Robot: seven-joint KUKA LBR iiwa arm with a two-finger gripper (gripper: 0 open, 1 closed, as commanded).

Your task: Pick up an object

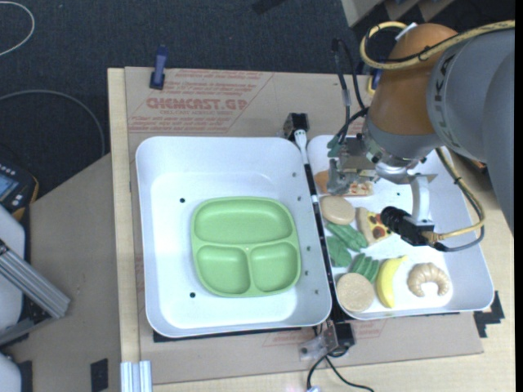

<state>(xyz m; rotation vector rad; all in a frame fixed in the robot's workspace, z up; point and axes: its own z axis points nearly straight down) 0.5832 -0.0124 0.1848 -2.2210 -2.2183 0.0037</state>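
Under the hand (353,170) — grip unclear — lies a flat orange-and-white pizza slice (357,189).

A bulky grey arm (478,80) is seen, ringed by an orange band (404,76) above the wrist. Black and yellow cables (384,35) are looped beside the band.

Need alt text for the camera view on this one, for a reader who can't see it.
The grey arm reaches from the right, its end effector low over the far end of the right bin, which holds toy food including a croissant. The left bin holds a green divided tray.
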